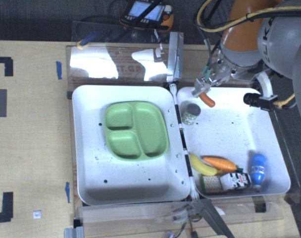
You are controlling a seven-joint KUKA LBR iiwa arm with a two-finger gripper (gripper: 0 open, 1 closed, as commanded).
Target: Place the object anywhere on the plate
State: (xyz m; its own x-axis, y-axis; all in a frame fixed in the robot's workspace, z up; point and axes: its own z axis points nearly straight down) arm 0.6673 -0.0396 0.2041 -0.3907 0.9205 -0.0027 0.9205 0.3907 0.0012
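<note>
Carry step, seemingly: gripper [204,91] at right bin's [269,182] far-left corner, fingers closed on small orange sausage [207,100]; next, across to green plate [136,130].

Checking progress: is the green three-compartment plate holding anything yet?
Empty. All three compartments of the green divided plate show bare green; the small orange sausage-shaped object hangs at the gripper over the right bin.

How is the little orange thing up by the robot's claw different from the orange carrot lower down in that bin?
The small orange piece is shorter and stubbier; the carrot is longer and tapered. The piece sits at the gripper near the bin's top; the carrot lies against the banana near the bottom. Both are orange.
</note>
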